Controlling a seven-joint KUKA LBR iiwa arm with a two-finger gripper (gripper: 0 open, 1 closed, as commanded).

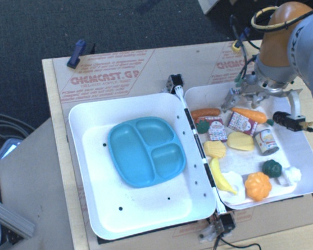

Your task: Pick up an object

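Note:
The right bin [307,157] holds several toy foods: a carrot [250,114], a sausage [206,112], a red and white packet [238,123], a small can [266,141], a pale yellow lump [239,141], a banana [222,177], an orange fruit [257,185] and a dark green piece [272,168]. My gripper [242,97] hangs over the back of this bin, just behind the carrot and the packet. Nothing shows in its grasp. In the left bin [98,202] lies a blue divided plate [147,150].
The grey arm with its orange band [280,27] comes in from the upper right over the right bin's back edge. A black clip [175,82] sits at the back where the bins meet. A blue clamp [76,54] lies at the board's far left corner.

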